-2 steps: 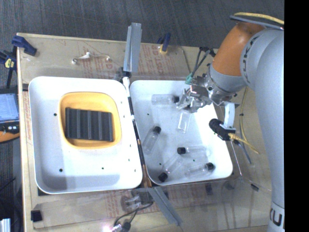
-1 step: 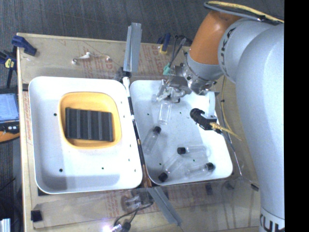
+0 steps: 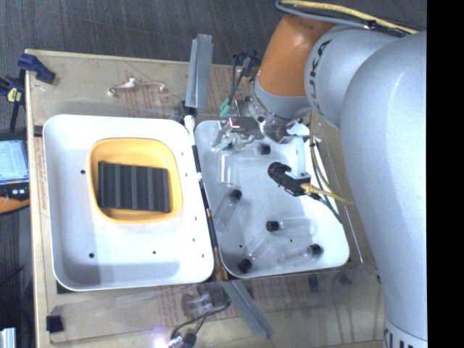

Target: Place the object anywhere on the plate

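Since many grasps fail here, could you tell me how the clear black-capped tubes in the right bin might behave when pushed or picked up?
The tubes look round and lie flat, so a nudge would probably roll them. Their clear, smooth walls suggest they could slip. They seem small and probably light, and several lie close together in the right bin, so neighbours may scatter.

Glossy white plastic bins; clear plastic vials; matt wood bench.

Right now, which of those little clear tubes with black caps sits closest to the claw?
The tube at the top of the right bin, standing just beneath the claw. The other tubes lie farther down, toward the bin's middle and bottom edge.
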Robot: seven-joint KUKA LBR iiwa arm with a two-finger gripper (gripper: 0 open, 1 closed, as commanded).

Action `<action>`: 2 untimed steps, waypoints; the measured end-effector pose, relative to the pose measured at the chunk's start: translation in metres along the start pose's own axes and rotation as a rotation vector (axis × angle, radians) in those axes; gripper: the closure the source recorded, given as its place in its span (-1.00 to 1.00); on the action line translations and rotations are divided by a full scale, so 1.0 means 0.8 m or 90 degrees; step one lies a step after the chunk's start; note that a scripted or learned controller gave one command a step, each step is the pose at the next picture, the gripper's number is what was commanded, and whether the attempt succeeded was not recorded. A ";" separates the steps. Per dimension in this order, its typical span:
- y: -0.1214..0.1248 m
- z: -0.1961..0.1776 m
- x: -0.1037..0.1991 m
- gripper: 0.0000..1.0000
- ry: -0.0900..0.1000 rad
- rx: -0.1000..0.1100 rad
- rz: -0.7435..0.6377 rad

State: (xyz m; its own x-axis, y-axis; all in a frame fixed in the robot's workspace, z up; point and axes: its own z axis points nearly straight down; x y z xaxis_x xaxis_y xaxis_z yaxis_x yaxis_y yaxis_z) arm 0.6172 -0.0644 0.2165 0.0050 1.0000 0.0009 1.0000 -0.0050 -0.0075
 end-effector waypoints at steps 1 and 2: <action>0.017 0.032 0.079 1.00 -0.001 -0.001 -0.139; -0.006 0.032 0.100 1.00 -0.001 -0.001 -0.296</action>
State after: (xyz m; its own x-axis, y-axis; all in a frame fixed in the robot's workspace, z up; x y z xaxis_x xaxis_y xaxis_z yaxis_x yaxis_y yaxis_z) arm 0.6129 0.0159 0.1909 -0.4443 0.8959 0.0021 0.8959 0.4443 -0.0054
